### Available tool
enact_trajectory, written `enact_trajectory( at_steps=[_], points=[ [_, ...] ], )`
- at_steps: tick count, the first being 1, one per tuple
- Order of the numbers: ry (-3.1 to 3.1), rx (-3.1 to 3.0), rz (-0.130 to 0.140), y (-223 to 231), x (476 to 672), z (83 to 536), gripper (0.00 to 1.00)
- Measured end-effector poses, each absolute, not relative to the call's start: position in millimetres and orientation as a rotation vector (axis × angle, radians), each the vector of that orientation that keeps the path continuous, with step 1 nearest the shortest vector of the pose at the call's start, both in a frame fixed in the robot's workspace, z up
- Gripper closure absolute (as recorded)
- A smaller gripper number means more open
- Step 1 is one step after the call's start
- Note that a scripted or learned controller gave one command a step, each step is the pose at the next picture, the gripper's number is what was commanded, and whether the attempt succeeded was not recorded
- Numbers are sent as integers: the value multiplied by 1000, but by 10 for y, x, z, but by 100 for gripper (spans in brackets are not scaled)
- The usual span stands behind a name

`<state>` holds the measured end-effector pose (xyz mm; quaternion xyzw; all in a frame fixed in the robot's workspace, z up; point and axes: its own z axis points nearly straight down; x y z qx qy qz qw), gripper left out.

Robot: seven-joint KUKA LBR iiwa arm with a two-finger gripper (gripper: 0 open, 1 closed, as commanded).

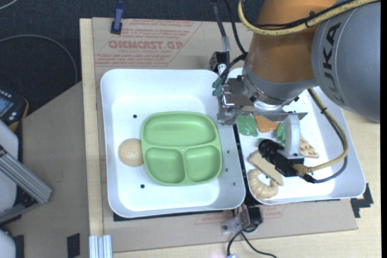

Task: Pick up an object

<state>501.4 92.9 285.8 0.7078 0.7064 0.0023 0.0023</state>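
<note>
Colours in two white bins
The left bin (pixel 121 99) holds a light green plate (pixel 180 148) and a tan ball (pixel 130 152). The right bin (pixel 338 181) has a green piece (pixel 247 125), an orange piece (pixel 265 124), a tan ring (pixel 263 185) and a slice (pixel 307 148) with red spots. The arm (pixel 357 57) is grey and orange.

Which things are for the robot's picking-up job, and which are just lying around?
For the job:
- robot arm
- green plate
- beige ball
- ring-shaped toy
- green piece

Just lying about:
- blue clip
- printed cardboard sheet
</note>
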Motion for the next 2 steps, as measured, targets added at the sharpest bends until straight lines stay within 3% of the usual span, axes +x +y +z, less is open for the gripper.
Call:
enact_trajectory(
  at_steps=[1,2],
  points=[
    [2233,2220,-11,1502,4767,2257,100],
    [2228,2212,11,2220,5165,2541,100]
  ],
)
